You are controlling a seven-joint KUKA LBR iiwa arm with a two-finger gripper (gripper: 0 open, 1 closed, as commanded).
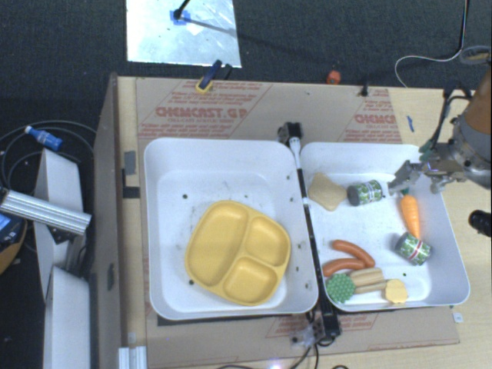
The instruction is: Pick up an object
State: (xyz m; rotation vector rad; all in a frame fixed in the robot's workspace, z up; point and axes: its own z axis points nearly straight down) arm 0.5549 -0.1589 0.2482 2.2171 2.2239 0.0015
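The right bin [446,229] holds several toy foods. A tan chunk [326,193] lies at its upper left, with a grey-green can [365,193] on its side next to it. An orange carrot [411,215] lies right of the middle, above a small green can [413,248]. Two sausages [350,247] [343,266] sit lower down, over a green broccoli piece [340,287], a beige stick [367,278] and a yellow piece [396,290]. My gripper [407,177] reaches in from the right. It hangs over the bin's upper right, just right of the grey-green can and above the carrot's top.
The left bin [173,175] holds a yellow divided plate [237,250]. A black clip [292,134] sits at the top of the wall between the bins. Cardboard [231,106] lies under both bins, and a cable [419,60] loops at the upper right.
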